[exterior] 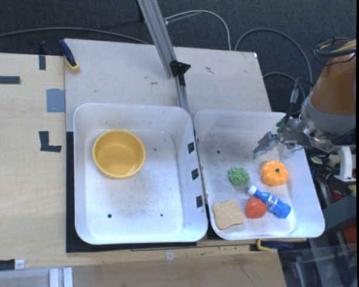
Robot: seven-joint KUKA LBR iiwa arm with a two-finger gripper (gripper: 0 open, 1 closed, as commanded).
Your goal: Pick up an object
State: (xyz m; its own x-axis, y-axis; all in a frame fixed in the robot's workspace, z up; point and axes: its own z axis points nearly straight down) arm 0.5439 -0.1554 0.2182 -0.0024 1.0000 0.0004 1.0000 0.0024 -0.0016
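Small objects for picking lie clustered in the right-hand shallow white bin (227, 124), toward its near end, and you can see five of them. You have a small orange pumpkin-shaped toy (274, 173) furthest right, with a knobbly green broccoli-like piece (238, 176) just to its left. Nearer the front edge sits a blue and white plastic bottle (271, 201) lying on its side, touching a round red tomato-like toy (255, 208). A tan slice of toy bread (228, 214) lies flat just left of the red one.

Your two-finger gripper (275, 147) hangs over the right side of that bin, just above the pumpkin in the view, its fingers spread apart with nothing between them. The grey arm with its orange band (338, 88) reaches in behind it.

In the left-hand shallow white bin (90, 220) you see a round yellow plastic bowl (118, 153), upright, near its far left part.
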